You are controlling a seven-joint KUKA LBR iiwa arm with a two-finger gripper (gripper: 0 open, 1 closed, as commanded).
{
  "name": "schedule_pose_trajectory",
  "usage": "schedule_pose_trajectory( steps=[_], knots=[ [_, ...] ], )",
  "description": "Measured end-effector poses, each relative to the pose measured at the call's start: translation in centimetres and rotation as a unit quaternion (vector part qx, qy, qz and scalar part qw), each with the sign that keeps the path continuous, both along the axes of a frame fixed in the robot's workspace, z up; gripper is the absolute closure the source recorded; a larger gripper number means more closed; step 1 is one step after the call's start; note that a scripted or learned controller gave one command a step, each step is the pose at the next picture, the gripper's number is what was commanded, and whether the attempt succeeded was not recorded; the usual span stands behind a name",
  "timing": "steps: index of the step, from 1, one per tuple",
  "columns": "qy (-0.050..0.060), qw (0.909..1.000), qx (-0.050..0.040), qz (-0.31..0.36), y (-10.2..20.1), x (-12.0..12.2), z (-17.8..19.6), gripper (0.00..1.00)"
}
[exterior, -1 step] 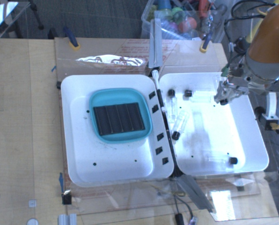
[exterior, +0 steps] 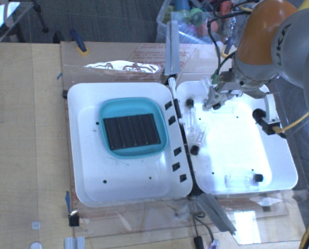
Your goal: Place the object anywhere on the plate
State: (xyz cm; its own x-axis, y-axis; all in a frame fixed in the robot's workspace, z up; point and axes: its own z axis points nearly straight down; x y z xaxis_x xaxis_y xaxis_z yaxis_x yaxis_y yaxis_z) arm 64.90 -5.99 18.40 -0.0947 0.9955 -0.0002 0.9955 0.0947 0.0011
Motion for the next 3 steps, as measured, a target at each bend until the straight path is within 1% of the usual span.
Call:
schedule_pose_trajectory(
  steps=[1,2,3],
  knots=[
    [-0.001,0.9968,-0.0001,0.079,6.8,1.8,0.0,1.00],
    [0.002,0.9950,0.0004,0.100,12.6,-3.0,0.0,1.00],
    [0.001,0.9951,0.0003,0.099,12.6,-3.0,0.0,0.00]
  ],
)
